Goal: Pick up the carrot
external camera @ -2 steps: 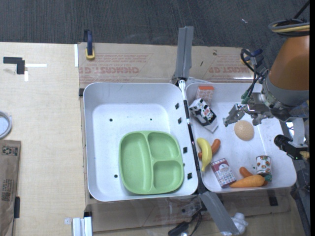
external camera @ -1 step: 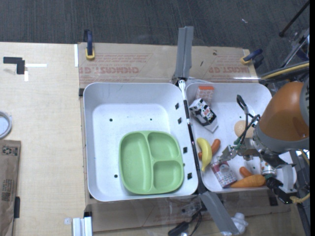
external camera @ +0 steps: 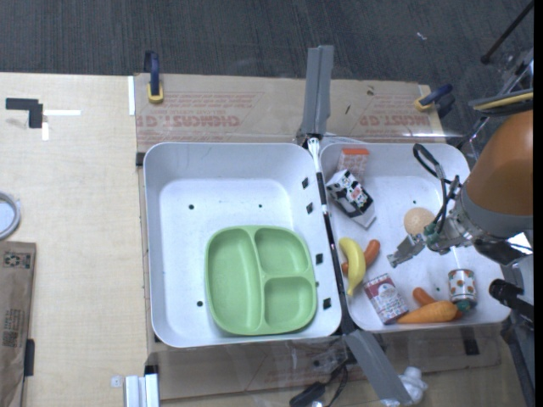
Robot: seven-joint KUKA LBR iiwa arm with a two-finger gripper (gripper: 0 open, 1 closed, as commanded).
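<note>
Bins sit side by side on the bench, and the left bin (external camera: 170, 227) holds nothing but a green divided plate (external camera: 261, 280) lying flat toward its near side, seemingly a spare target rather than part of this job; the right bin (external camera: 399, 155) carries all the clutter. A black-and-white carton (external camera: 349, 195) lies tilted near the far left of that bin, with a small orange-topped packet (external camera: 355, 155) just beyond it; nearer, a banana (external camera: 353, 263) lies against the dividing wall with a small orange piece (external camera: 371, 251) touching its right side. A red-and-white box (external camera: 385, 298) rests toward the near edge, and just right of it lies the carrot (external camera: 430, 313), on its side along the near wall, its thicker end to the right; a smaller orange piece (external camera: 422, 295) sits just above it and a small can (external camera: 461, 285) stands upright at its right end. The crowding probably leaves little room for fingers to straddle it.

The gripper (external camera: 405, 252) hangs over the middle of the right bin, near the pale egg-like ball (external camera: 417, 220) and apart from the carrot, reaching in from the right; whether its jaws are open or closed cannot be told, though nothing visible lies between them. The pick looks not yet begun; the tool would need to shift nearer and slightly right.
</note>
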